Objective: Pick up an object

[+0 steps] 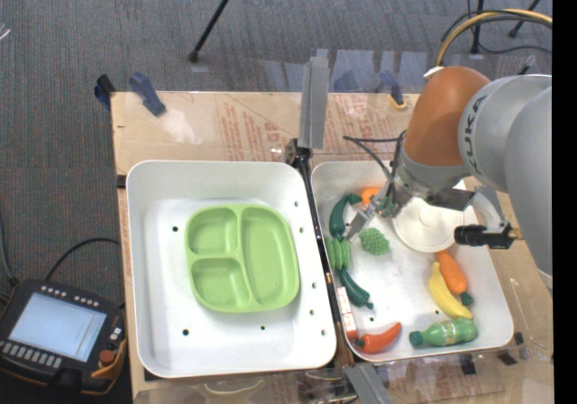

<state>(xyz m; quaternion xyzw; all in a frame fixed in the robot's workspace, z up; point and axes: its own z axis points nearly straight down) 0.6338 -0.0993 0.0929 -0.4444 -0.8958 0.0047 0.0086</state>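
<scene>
"KUKA" lettering on arm (pixel 487 145) above right bin (pixel 501 298)

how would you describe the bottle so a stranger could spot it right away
Look in the right bin, at its near right corner. The bottle lies on its side there, just below the banana. It is green with a yellow label, unlike the toy vegetables around it.

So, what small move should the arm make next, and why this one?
Probably a short descent straight down. The gripper hangs in the right bin just above the bumpy green toy, and nothing shows between its fingers. That toy lies apart from the dark green vegetable and the white bowl, so it looks like the easiest grasp.
</scene>
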